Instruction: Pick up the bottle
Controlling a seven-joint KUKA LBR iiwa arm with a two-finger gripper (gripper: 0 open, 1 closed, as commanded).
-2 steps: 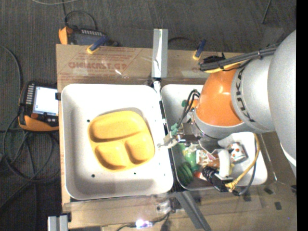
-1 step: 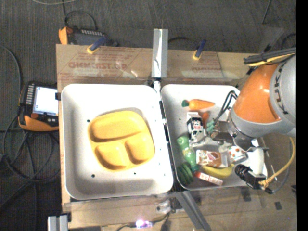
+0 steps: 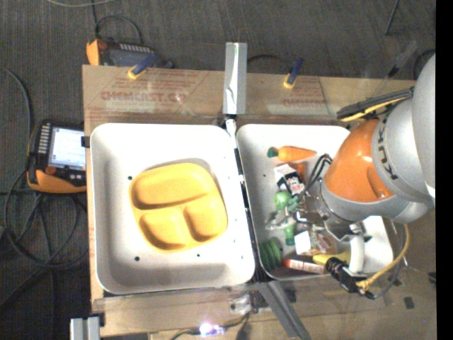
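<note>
The arm (image 3: 375, 168) reaches in from three o'clock and hangs low over the right bin (image 3: 249, 154). Its gripper (image 3: 306, 214) sits down in the clutter; whether it's wide or narrow, I cannot tell. The bottle (image 3: 284, 202), green, lies just beside it at nine o'clock. A toy carrot (image 3: 291, 152) rests up at twelve. The left bin (image 3: 106, 190) carries a yellow divided tray (image 3: 179, 205).

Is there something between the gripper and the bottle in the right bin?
The arm hangs over the right bin, amid clutter: a toy carrot, green pieces, a marker. I cannot tell which item is the bottle.
</note>
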